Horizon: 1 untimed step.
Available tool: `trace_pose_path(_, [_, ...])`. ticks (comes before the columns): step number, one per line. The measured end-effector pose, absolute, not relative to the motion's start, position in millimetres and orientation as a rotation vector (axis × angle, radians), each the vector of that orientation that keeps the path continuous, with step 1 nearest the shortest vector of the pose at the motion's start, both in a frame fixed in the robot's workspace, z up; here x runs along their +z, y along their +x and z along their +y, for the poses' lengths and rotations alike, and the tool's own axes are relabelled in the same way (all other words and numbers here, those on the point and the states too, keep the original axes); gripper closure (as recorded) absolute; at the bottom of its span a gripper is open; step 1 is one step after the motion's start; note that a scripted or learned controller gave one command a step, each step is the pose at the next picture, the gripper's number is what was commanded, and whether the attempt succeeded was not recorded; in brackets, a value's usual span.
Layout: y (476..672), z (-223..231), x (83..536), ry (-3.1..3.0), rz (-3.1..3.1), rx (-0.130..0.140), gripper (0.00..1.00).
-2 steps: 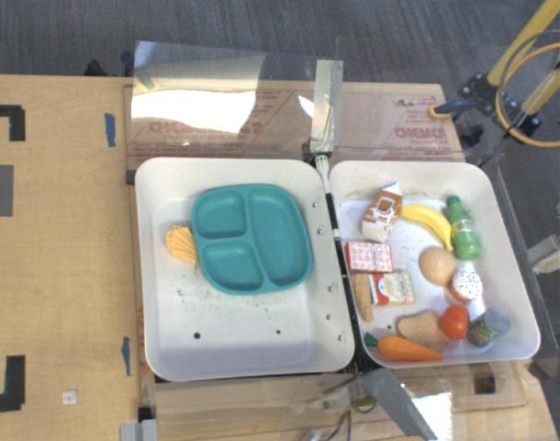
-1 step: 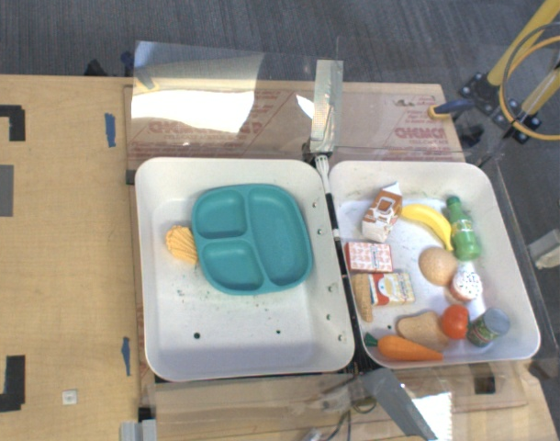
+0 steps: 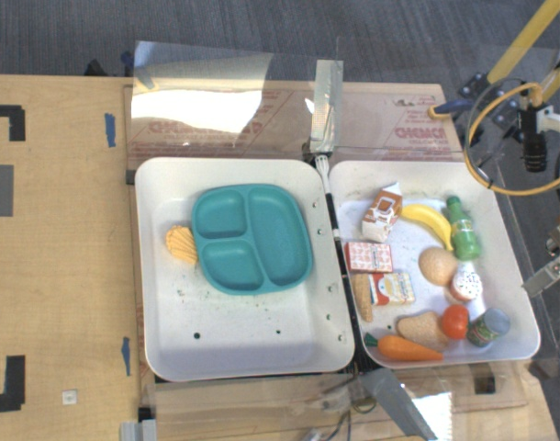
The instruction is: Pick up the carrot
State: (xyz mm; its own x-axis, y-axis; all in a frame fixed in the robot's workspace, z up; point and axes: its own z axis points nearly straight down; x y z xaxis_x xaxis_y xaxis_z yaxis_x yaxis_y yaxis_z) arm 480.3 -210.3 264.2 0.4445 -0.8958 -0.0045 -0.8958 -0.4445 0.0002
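The left bin (image 3: 161, 338) holds a teal divided plate (image 3: 252, 239) near its middle with a small yellow shell-shaped toy (image 3: 181, 243) touching the plate's left edge, likely staged as a spot to set food. The right bin (image 3: 523, 288) is crowded with toy food, which looks like the stock to pick from. The carrot (image 3: 408, 348) lies flat along that bin's near edge toward its near-left corner, leafy end left, just beside a tan bread-like piece (image 3: 420, 327) and a tomato (image 3: 453, 321); where it lies relative to the claw, and whether the claw is open or closed, I cannot tell.
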Motion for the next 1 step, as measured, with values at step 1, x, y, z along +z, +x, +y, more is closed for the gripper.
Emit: trace_pose_path(1, [531.4, -187.3, 215.8, -2.895, 1.206, 0.004, 1.0])
